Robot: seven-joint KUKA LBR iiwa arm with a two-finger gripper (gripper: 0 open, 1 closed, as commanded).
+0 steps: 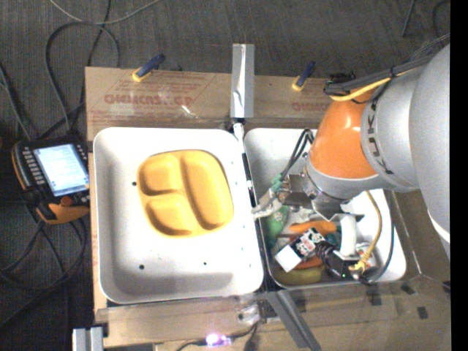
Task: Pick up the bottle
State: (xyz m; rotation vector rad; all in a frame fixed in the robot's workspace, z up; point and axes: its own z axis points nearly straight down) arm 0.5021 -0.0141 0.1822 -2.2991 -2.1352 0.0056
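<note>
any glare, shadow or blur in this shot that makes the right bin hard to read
Camera view: the arm looms large and soft-edged, covering much of the right bin and shading the clutter under it; the left bin and yellow tray are evenly lit and fairly sharp; a small purple light flare sits at the bottom edge.

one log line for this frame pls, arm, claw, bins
arm: over right bin | claw: low in clutter, grasp unconfirmed | left bin: yellow tray | bottle: not identifiable

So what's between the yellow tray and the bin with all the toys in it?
In the camera view, bare white floor of the left bin, then the two bins' touching rims, lie between the yellow tray and the right bin.
</note>
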